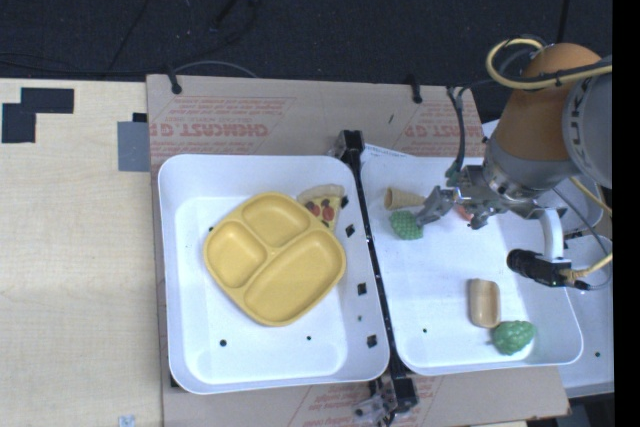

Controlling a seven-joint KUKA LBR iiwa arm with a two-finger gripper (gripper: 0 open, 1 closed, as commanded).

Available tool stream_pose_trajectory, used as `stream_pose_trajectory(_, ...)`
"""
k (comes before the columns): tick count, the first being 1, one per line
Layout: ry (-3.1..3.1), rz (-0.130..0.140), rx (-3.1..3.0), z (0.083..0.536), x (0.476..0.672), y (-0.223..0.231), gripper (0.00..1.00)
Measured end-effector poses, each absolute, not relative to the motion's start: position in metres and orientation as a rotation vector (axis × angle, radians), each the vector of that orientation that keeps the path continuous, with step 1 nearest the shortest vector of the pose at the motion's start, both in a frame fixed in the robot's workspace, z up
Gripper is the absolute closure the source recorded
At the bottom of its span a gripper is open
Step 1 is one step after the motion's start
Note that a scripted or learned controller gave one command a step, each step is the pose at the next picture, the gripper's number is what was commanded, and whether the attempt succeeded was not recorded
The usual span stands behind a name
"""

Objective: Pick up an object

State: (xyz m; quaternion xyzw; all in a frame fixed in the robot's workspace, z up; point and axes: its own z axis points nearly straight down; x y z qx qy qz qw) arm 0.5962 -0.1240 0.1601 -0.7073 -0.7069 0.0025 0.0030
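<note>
Though small, bumpy green lump [406, 226] beside pincer [446, 207]

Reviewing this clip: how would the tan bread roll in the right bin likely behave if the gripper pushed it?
The bread roll looks rounded and elongated, so it would probably roll sideways. It seems a small toy, likely light, sliding easily on the smooth white bin floor.
</note>
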Motion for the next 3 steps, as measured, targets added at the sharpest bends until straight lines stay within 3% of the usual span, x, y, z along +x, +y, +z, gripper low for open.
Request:
stream_pose_trajectory(1,-2.216,0.007,-2.217,0.116,0.593,-0.123,0.0)
stream_pose_trajectory(2,-2.214,0.006,-2.222,0.129,0.593,-0.124,1.0)
stream_pose_trajectory(3,-2.221,-0.001,-2.225,0.182,0.592,-0.134,1.0)
